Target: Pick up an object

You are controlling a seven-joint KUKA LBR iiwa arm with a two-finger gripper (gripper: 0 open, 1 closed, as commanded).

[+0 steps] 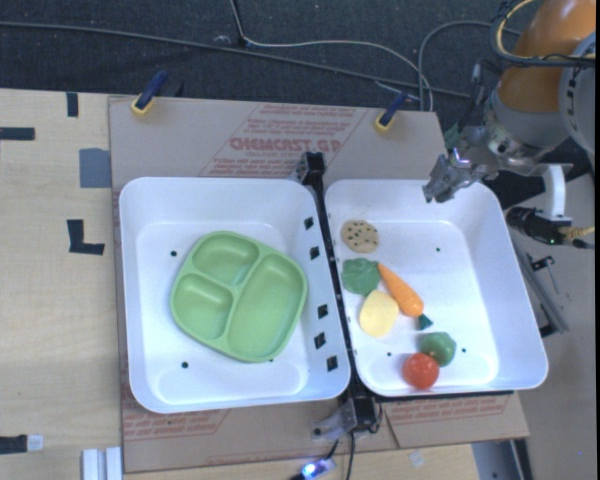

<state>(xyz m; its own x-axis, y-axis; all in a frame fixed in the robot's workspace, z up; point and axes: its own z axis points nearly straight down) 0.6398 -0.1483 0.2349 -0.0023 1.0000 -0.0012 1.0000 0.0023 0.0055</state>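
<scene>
Right now your end effector (446,186) is hanging over the far right rim of the right bin (480,268), above the wall rather than over any item; you cannot tell from this view how it is set, and nothing is showing in its grasp. The candidates are sitting in a cluster along the bin's left side: a cookie (359,234) at the far end, a green leafy piece (359,274) just beside an orange carrot (401,288), a yellow piece (378,314) touching the carrot's near side, and a tomato (420,370) with a green pepper (439,347) near the front. The left bin (150,268) is carrying a green divided plate (240,296); leave it alone. You are probably best going for the cookie; it is lying apart from its neighbours and nearest the arm. Come straight down over its middle; a slanted approach is likely to nudge it into the leafy piece.
</scene>
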